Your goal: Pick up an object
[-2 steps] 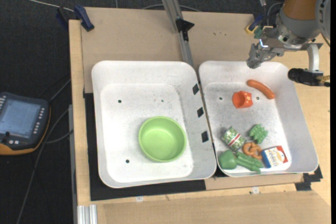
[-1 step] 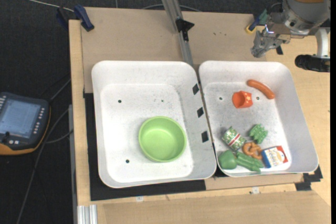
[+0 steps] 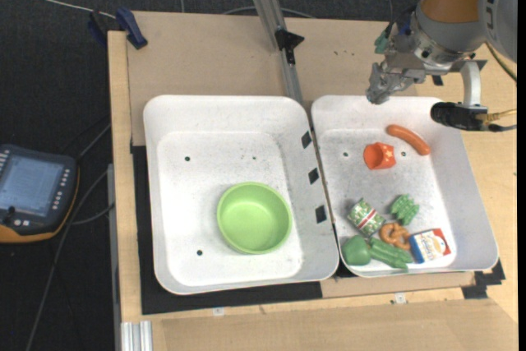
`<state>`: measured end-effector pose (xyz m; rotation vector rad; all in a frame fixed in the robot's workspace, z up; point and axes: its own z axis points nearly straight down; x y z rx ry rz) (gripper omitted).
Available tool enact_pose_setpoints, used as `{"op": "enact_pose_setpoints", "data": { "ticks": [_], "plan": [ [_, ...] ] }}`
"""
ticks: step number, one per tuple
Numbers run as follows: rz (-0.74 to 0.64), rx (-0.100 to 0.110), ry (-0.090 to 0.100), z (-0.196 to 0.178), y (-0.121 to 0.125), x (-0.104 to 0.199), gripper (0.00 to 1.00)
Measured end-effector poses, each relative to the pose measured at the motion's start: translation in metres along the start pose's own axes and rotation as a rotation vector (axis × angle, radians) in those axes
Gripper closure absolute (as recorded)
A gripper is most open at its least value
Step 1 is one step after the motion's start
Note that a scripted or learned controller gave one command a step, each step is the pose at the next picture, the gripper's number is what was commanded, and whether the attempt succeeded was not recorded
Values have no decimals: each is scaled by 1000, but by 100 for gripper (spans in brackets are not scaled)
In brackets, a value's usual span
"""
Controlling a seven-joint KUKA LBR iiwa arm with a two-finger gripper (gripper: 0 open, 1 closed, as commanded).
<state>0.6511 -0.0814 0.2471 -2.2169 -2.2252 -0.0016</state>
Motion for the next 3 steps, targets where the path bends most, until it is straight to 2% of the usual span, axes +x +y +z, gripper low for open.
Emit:
{"op": "enact_pose_setpoints", "data": {
  "ticks": [2, 3],
  "plan": [
    [0, 0, 0, 0, -25, 95, 100],
    [-1, 0, 1, -5, -46, 146, 100]
  ]
}}
